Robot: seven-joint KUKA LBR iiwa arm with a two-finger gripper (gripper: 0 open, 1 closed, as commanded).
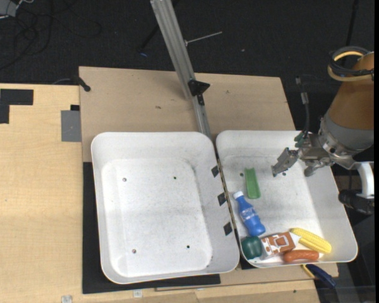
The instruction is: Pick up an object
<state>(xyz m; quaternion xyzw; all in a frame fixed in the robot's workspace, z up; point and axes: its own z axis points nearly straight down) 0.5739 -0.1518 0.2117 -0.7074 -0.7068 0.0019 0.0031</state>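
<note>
Two shallow white bins sit side by side on the bench, and we read the layout as a sorting setup: the left bin (155,207) lies bare while the right bin (284,188) carries all the pieces, so any pick has to start there. We see the arm (350,106) reaching in from the right, its gripper (298,162) hanging over the upper part of the right bin with the fingers spread apart and nothing between them, which suits an approach before a grasp. Candidate objects cluster toward the near corner: a blue bottle (249,214) beside the divider, a green block (251,184) just above it, then a yellow corn cob (312,239), a red sausage (300,255) and a dark green piece (251,247). We judge the green block nearest the gripper.
</note>
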